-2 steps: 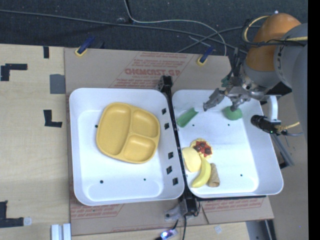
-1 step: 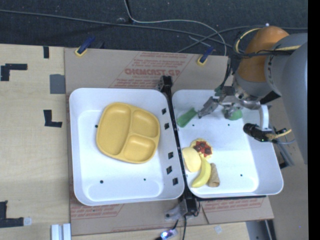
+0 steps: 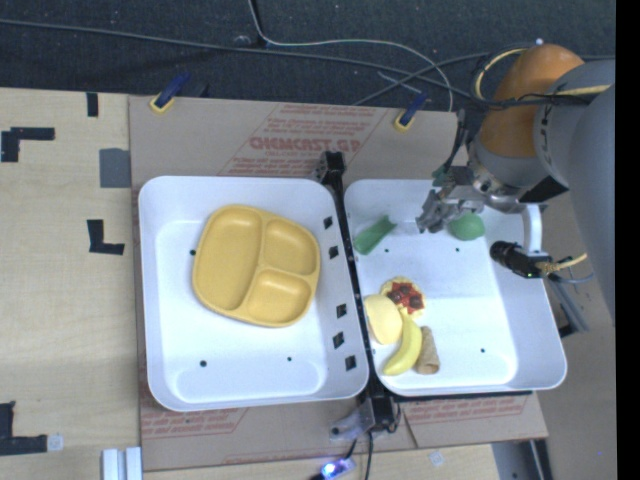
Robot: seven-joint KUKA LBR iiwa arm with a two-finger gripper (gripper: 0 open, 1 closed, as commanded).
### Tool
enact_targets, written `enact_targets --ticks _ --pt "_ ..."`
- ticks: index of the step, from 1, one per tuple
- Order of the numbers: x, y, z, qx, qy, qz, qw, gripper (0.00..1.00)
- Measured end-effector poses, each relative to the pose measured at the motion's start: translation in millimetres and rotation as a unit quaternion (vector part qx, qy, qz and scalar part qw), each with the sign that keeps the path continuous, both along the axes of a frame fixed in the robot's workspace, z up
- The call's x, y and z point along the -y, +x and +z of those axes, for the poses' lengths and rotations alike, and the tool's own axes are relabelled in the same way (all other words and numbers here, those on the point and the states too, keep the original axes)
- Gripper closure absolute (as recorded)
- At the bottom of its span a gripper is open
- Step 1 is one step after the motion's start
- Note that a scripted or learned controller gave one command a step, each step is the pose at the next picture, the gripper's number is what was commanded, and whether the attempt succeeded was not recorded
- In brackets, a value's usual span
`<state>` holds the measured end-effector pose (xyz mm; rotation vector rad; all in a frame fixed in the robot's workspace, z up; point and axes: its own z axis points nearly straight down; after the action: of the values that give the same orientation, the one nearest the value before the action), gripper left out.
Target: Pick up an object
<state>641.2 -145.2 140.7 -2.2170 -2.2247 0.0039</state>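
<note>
Gripper [image 3: 440, 213] hangs low in my right bin [image 3: 520, 353] beside the green ball [image 3: 467, 228], grasp unproven; finger spread I cannot tell.

Red print runs across the brown cardboard sheet [image 3: 300, 143] lying under the two bins, upside down from this angle and slanted. Its large line may read "CHEMCAST GP", though the letters are blurred; the smaller lines beneath cannot be made out.

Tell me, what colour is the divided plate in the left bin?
Yellow. The divided plate shows plainly in the camera view, lying in the left bin.
</note>
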Motion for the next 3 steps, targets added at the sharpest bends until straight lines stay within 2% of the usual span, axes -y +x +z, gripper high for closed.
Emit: enact_targets --ticks 2,3 --pt "-1 8 77 0.002 0.0005 -0.001 1.0 1.0" --pt "-52 -6 67 0.0 0.0008 0.0 1.0 1.0"
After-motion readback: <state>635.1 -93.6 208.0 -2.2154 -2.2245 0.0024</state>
